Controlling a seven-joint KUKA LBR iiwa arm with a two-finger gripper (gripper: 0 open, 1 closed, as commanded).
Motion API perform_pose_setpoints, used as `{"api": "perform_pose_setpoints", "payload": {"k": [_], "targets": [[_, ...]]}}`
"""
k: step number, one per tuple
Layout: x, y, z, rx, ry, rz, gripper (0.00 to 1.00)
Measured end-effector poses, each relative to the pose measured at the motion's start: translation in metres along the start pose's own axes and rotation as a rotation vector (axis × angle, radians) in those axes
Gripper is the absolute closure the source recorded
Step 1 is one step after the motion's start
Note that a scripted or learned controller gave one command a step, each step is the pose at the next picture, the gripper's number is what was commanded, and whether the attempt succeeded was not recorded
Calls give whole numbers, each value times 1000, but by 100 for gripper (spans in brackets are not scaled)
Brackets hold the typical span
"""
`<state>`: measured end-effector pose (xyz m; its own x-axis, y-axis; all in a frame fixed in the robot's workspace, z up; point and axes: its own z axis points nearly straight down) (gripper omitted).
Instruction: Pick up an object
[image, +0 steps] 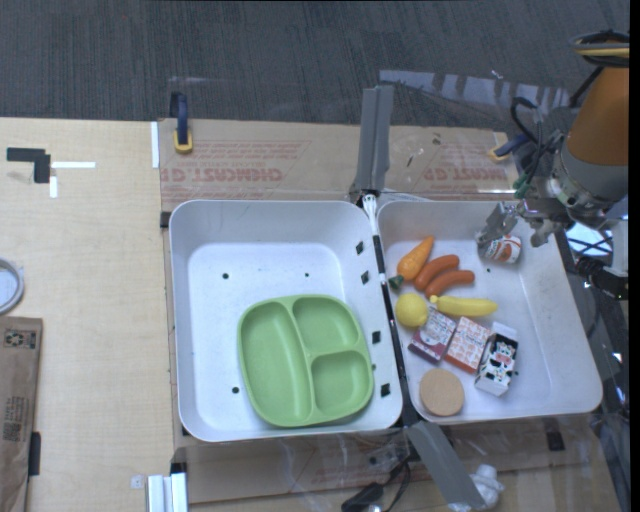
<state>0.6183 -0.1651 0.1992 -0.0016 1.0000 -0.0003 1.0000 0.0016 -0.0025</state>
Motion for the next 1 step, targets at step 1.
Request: {"api": "perform_pose_setpoints", "payload": {"k": [1], "targets": [[-25,13,93,-4,-2,19,0]]}}
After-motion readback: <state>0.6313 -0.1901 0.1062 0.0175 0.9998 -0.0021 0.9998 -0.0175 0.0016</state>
